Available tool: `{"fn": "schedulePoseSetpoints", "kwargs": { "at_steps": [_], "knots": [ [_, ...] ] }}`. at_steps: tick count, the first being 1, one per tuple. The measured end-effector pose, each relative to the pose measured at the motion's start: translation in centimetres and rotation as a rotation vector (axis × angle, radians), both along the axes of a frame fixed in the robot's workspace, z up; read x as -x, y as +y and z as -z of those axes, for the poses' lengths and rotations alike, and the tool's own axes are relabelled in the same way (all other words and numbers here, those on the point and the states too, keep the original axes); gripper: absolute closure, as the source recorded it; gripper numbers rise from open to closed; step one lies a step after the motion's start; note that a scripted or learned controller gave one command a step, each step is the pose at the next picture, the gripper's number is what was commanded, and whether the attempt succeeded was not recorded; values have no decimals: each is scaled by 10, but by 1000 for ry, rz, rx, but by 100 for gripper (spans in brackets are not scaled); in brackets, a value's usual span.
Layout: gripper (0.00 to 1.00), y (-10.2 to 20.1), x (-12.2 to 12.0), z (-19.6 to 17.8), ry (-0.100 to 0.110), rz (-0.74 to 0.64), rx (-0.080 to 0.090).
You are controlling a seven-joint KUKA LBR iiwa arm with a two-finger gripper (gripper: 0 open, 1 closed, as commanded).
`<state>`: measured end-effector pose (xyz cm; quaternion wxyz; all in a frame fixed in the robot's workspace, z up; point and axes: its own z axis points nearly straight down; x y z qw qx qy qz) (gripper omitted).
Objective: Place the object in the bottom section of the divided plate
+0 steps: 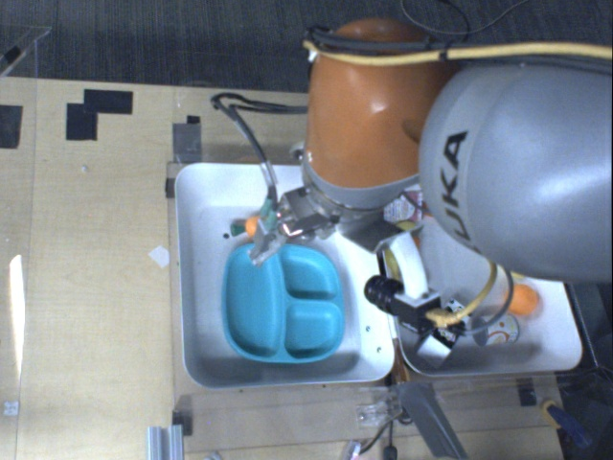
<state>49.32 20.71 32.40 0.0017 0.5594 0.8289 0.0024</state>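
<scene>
A blue divided plate (251, 307) lies in the left white bin (196, 286), with one long section on its left and two smaller ones on its right. My gripper (264, 241) hangs over the plate's upper left rim, reaching down from the big orange and grey arm. A small orange object (251, 225) with a bit of green beside it sits right at the gripper's tip, by the plate's top edge. I cannot make out whether the object is held or lying on the bin floor. All three plate sections look bare.
The right bin (565, 353) is mostly hidden under the arm. In it are an orange ball-like thing (523, 300), a white round piece (406, 260) and a black and yellow item (414, 307). Cables (244, 127) trail over the left bin's top edge.
</scene>
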Motion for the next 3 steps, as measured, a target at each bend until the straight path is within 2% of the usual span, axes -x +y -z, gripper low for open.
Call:
{"fn": "schedulePoseSetpoints", "kwargs": {
  "at_steps": [1, 2, 3],
  "knots": [
    [0, 0, 0, 0, 0, 0, 0],
    [0, -55, -15, -9, -3, -255, 2],
    [0, -54, -15, -9, -2, -255, 2]
  ]
}}
